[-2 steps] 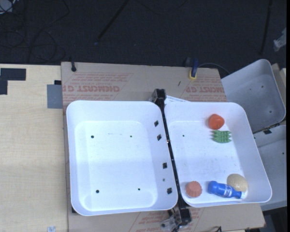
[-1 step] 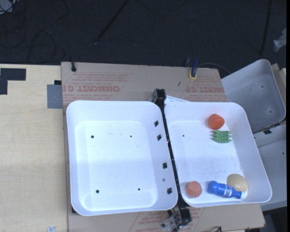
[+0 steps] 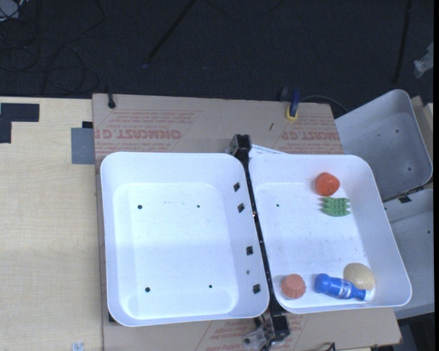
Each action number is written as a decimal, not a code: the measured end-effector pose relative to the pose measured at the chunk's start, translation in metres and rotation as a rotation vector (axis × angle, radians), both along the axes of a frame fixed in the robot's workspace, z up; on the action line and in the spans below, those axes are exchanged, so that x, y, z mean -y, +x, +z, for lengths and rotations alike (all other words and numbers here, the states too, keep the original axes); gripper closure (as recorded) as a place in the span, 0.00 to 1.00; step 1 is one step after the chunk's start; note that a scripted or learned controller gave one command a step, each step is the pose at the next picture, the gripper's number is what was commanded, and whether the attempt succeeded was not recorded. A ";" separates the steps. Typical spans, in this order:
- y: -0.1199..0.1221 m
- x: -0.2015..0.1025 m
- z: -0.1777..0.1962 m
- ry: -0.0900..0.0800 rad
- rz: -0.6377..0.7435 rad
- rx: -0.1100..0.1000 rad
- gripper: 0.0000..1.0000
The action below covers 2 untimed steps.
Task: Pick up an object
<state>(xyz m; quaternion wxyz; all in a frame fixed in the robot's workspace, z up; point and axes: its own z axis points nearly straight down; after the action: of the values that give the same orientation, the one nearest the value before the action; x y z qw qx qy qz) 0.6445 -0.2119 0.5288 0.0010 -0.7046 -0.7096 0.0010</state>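
Where the two white bins meet near the middle of the frame, we see a dark seam with small black clips [image 3: 249, 250] running from top to bottom. The left bin [image 3: 117, 196] shows a bare white floor with a few small dark dots. The right bin [image 3: 380, 218] holds all five loose objects.

Toward its upper right lies an orange-red ball [image 3: 326, 183]. Just below it, close to touching, is a small green ridged piece [image 3: 335, 207]. Along the lower edge of the same bin we find a pinkish-orange round object [image 3: 293, 286]. To its right is a blue bottle [image 3: 339, 287] lying on its side. A cream-coloured ball [image 3: 359, 276] rests against the bottle's right end, in the lower right corner. The upper pair and the lower three are well apart.

Both bins sit on a brown cardboard sheet [image 3: 175, 126] printed with red lettering. It lies over a pale wooden bench [image 3: 36, 218] that fills the left of the frame. A small yellow and blue clamp [image 3: 293, 107] stands at the sheet's upper edge. A tilted white panel [image 3: 388, 137] lies at the upper right.

We cannot tell the state of the gripper.
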 end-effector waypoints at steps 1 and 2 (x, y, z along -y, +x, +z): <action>0.000 0.000 0.000 0.000 0.000 0.000 0.00; 0.000 0.000 0.000 0.000 0.000 0.000 0.00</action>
<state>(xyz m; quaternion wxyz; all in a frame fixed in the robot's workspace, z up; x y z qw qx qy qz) 0.6445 -0.2119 0.5288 0.0010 -0.7046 -0.7096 0.0010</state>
